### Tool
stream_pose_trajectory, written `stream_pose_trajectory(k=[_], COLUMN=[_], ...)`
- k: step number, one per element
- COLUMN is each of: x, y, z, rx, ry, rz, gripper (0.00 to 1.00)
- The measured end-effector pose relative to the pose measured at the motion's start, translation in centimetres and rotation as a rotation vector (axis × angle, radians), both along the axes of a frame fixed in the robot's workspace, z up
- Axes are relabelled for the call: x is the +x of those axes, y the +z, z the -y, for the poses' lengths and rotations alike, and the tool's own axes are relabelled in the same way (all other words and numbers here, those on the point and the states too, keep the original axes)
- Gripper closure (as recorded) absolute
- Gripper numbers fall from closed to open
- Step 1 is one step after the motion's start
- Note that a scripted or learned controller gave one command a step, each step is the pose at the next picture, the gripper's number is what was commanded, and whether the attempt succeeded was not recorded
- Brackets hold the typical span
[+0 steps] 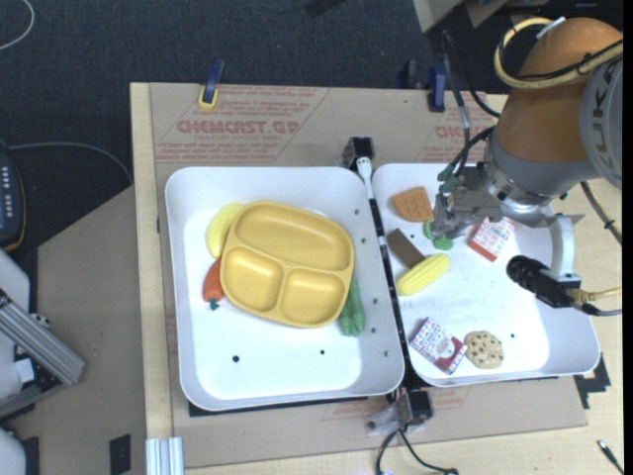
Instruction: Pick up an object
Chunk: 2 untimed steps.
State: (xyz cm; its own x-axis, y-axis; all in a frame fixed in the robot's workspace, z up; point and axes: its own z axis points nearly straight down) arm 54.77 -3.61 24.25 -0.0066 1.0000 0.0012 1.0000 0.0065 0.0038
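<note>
My gripper [444, 222] hangs low in the right bin [554, 349], near its back left part. A small green object [436, 233] lies right beneath its tip and is partly hidden by it. Whether the gripper touches it I cannot tell. A yellow corn cob [422, 273] lies just in front of the gripper, and a brown bar [404, 248] lies to its left. An orange cracker [411, 204] sits behind and to the left. A red and white packet [490, 237] lies just to the gripper's right.
Another red and white packet [435, 344] and a cookie [484, 348] lie at the right bin's front. The left bin [257, 369] holds a yellow divided tray [287, 263], a yellow piece [223, 228], an orange-red carrot [213, 283] and a green piece [352, 313].
</note>
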Motion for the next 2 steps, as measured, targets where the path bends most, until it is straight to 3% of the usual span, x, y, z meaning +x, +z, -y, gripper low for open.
stream_pose_trajectory(k=[2], x=[6.3], y=[-2.4], z=[-8.7], rx=[0.0], ry=[-0.001], rz=[0.0], gripper=[1.0])
